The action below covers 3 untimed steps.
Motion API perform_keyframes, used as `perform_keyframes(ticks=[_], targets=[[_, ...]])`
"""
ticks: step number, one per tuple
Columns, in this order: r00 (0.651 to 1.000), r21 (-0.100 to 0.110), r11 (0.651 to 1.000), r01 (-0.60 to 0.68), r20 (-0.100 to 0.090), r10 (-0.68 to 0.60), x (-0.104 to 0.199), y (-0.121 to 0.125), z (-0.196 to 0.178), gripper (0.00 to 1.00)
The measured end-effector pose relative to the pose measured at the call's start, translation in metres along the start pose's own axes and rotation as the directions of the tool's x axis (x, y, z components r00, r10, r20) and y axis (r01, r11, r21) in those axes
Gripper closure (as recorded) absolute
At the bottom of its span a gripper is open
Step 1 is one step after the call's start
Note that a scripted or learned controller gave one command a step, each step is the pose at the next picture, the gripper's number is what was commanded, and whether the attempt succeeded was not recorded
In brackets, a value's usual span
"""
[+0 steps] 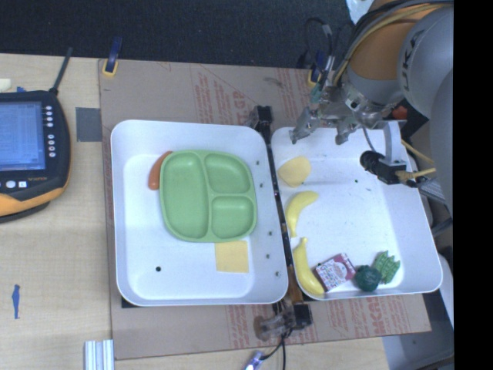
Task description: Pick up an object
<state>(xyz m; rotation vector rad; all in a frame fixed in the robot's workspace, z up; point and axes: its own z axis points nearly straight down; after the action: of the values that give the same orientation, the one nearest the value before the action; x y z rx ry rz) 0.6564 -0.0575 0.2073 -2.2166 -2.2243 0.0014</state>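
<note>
**Two bins, one open gripper over the right one**

Two white bins sit side by side. The gripper (322, 133) hangs at the right bin's (400, 230) twelve o'clock edge, jaws apart and holding nothing, probably poised to drop onto something below. Nearest, toward seven o'clock from it, lies a pale yellow round piece (294, 171); further toward six o'clock are two bananas (300, 208) (306, 268), a small packet (335, 272) and a green toy (377, 272). The left bin (135, 206) holds a green divided plate (208, 196) and a yellow square (233, 257).
</note>
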Motion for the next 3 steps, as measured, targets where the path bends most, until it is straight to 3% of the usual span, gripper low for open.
perform_keyframes(ticks=[1, 2, 3], targets=[[1.0, 0.004, 1.0, 0.0, 0.002, 0.0, -0.021, -0.049, 0.016, 0.0], [1.0, 0.001, 1.0, -0.003, 0.002, 0.003, -0.156, -0.023, 0.059, 0.0], [1.0, 0.002, 1.0, 0.002, 0.0, -0.002, -0.069, -0.039, 0.059, 0.0]])
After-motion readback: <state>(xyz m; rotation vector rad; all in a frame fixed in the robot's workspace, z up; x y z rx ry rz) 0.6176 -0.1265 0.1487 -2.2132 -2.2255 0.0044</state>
